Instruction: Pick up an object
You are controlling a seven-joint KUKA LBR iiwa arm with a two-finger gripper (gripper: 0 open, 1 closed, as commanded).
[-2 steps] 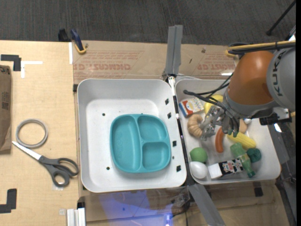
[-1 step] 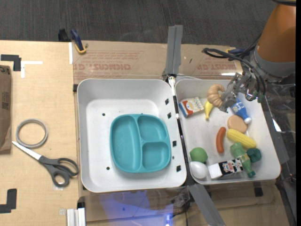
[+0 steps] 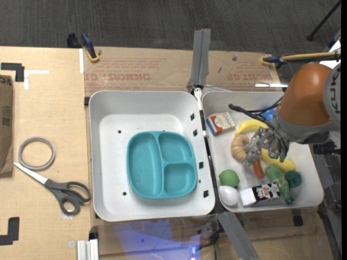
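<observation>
My gripper [image 3: 262, 148] hangs low over the middle of the right bin [image 3: 309, 199], below the arm's orange band. Right under it lie a tan bread-like piece [image 3: 239, 146], a yellow banana [image 3: 251, 127] and a small orange carrot-like piece [image 3: 258, 170]; I cannot tell which of them it touches. A green ball [image 3: 229, 177] and a white egg [image 3: 229, 195] rest at the bin's front left. A black-and-white box [image 3: 266, 192] lies along the front, with green toy pieces [image 3: 283, 176] to the right. A red-and-white carton [image 3: 221, 122] sits at the back left.
The left bin [image 3: 103, 145] holds a teal divided plate [image 3: 161, 163]. On the bench to the left lie a roll of tape [image 3: 36, 153] and scissors [image 3: 59, 190]. Cardboard [image 3: 141, 69] lines the back behind both bins.
</observation>
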